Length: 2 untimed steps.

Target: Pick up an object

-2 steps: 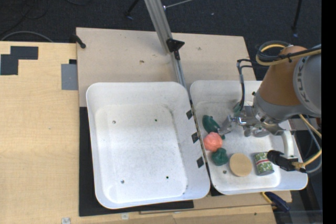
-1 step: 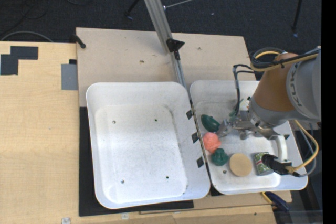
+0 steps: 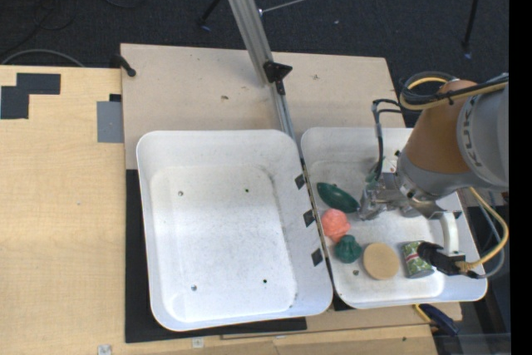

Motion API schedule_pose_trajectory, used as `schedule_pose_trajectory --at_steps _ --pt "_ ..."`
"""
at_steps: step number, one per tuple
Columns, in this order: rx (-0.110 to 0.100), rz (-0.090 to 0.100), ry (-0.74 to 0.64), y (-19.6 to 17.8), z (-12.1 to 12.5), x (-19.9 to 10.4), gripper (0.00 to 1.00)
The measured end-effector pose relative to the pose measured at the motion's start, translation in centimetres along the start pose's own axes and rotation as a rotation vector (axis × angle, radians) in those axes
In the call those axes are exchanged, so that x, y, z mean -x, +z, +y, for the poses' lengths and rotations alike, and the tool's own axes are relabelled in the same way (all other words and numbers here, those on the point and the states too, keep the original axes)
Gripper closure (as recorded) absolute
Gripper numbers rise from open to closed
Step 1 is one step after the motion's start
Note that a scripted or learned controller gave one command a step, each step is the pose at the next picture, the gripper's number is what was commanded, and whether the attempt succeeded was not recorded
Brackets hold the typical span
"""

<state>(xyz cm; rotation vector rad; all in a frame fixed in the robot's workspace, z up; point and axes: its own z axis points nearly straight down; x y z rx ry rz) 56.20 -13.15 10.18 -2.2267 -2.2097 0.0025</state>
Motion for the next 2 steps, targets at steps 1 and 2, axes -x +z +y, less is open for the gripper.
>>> schedule_pose_trajectory --at_steps 1,2 --pt "0.006 -0.002 -0.009 -6.2 0.4 0.0 1.00" --pt "0.006 -0.003 -0.009 -11.4 0.5 0.1 1.00"
